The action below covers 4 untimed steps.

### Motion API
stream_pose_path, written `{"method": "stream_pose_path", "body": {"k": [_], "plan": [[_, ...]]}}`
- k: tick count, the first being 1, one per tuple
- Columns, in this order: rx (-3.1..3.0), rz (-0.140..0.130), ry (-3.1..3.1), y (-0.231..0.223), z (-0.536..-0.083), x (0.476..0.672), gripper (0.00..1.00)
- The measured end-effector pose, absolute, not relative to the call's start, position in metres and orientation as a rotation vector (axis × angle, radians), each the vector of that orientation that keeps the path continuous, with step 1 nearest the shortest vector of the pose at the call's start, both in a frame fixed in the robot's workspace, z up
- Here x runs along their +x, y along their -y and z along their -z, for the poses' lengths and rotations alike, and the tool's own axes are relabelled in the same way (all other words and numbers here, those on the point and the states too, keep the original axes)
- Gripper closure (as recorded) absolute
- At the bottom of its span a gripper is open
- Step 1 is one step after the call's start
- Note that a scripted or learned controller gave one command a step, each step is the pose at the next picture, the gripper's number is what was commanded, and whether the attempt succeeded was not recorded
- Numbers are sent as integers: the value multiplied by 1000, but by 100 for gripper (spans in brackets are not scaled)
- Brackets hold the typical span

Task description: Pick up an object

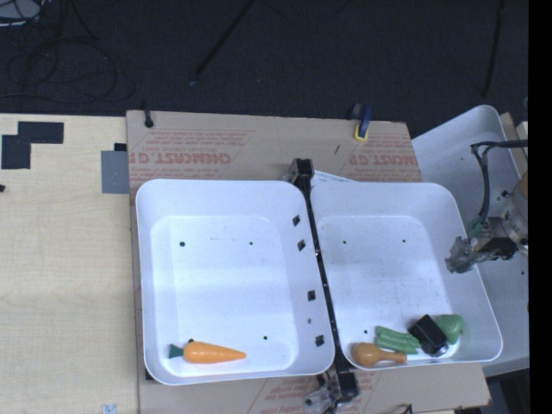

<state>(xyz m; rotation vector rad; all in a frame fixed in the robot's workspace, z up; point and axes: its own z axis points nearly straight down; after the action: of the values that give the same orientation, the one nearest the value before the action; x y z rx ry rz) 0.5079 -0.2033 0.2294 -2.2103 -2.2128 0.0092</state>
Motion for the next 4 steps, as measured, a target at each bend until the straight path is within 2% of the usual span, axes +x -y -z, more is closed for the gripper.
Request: {"method": "stream_pose_path", "body": {"k": [1,2,4], "plan": [[-2223,8,2231,174,-347,496,100],[-2222,-4,2216,215,-306,475,100],[-2216,-1,2222,166,-309,476,100]]}}
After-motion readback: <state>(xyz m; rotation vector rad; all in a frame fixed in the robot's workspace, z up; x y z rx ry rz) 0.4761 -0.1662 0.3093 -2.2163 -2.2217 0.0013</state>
